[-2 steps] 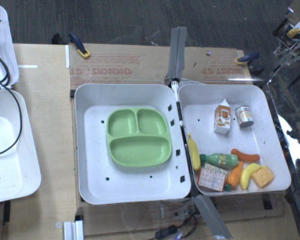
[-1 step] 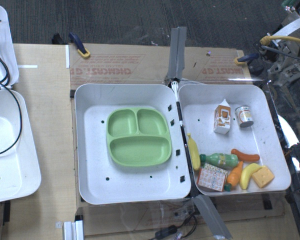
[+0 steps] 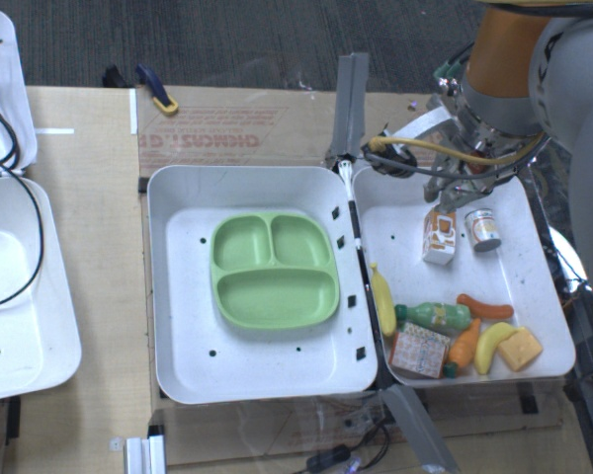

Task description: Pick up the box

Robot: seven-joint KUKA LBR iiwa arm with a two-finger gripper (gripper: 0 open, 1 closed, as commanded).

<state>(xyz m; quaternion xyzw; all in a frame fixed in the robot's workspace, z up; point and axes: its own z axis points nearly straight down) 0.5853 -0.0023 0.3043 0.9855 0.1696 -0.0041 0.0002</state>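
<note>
The grey arm's two-finger gripper (image 3: 453,203) is hovering right above the small orange-and-white carton box (image 3: 440,238) in the right white bin (image 3: 549,265); I cannot tell the fingers' state

Gripper (image 3: 458,197) poised at the top of the box (image 3: 440,237) in the right bin (image 3: 549,265)

The box stands just below the fingers, touching or nearly so; a small can (image 3: 483,230) lies just to their right. Further below, along the bin's near edge, sit a green bottle (image 3: 435,315), a carrot (image 3: 465,343), bananas (image 3: 492,345) and a patterned packet (image 3: 420,351). Well left of the jaws, the other bin holds a green divided plate (image 3: 274,270)
</note>
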